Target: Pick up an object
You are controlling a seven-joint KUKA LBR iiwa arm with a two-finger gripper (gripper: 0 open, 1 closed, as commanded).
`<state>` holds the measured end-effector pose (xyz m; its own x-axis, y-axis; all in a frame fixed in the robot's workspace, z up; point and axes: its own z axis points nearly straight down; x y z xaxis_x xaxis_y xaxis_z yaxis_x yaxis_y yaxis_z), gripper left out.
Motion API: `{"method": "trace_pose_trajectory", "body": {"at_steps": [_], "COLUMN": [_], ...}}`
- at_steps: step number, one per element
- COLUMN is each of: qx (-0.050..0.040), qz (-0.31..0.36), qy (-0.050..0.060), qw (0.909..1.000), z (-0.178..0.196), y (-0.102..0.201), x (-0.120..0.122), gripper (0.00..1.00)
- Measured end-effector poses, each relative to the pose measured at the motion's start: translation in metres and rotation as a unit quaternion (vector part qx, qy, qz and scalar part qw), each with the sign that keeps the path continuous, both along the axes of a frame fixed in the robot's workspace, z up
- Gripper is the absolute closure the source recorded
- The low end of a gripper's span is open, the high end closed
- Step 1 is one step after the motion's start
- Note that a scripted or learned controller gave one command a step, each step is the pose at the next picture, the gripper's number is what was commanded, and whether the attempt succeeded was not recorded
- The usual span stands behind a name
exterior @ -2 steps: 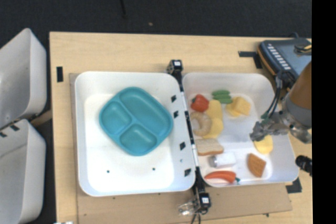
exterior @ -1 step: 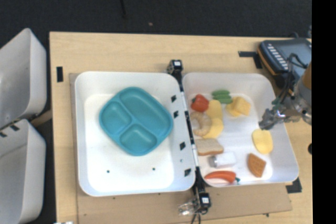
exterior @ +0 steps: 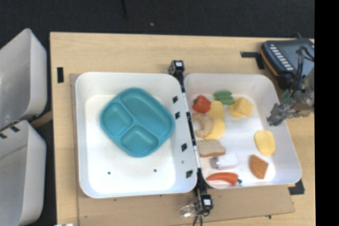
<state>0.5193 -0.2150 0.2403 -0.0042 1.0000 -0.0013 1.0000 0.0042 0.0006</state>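
Yellow oval piece lies near the right bin's right wall, nearest my jaws, which hover over that wall. Apart or together, I cannot tell. Nothing gripped yet.

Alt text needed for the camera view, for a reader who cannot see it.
Two white bins sit side by side on a wooden bench: the left bin holds a teal divided plate, the right bin about ten toy foods. The gripper hovers at the right bin's right rim.
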Motion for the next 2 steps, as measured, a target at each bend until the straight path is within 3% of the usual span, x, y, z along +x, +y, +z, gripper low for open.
{"method": "trace_pose_trajectory", "body": {"at_steps": [2], "qx": [0.0011], "qz": [0.002], "qy": [0.001], "qw": [1.0], "z": [0.004], "y": [0.096], "x": [0.062], "gripper": [1.0]}}
